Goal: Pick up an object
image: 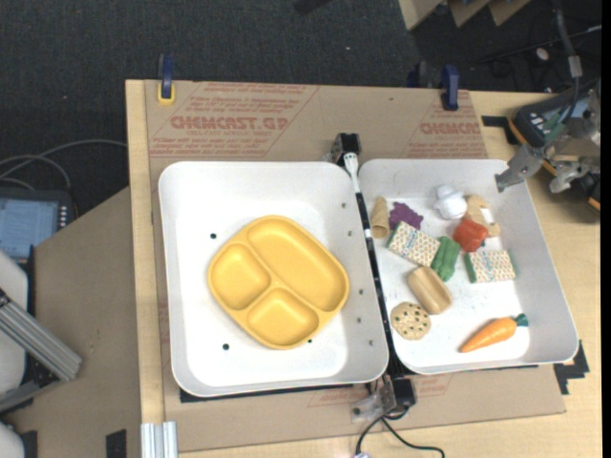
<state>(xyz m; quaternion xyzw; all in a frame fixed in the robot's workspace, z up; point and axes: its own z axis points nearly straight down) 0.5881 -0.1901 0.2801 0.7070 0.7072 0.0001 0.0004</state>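
Observation:
The right white bin (549,284) holds several toy foods: an orange carrot (489,333), a chocolate-chip cookie (410,321), a tan bread roll (429,289), two patterned crackers (413,244) (492,265), a green pickle (445,258), a red piece (470,234), a white garlic bulb (449,199), purple grapes (405,216) and a cone (380,218). My gripper (521,166) hangs at the bin's far right corner, above the rim and well apart from the foods. Nothing shows in its grasp.
The left white bin (181,256) holds a yellow divided plate (277,280). A black cable clip (346,146) sits at the top of the seam between the bins. Blue clamps (167,89) (449,89) pin the brown board at the back.

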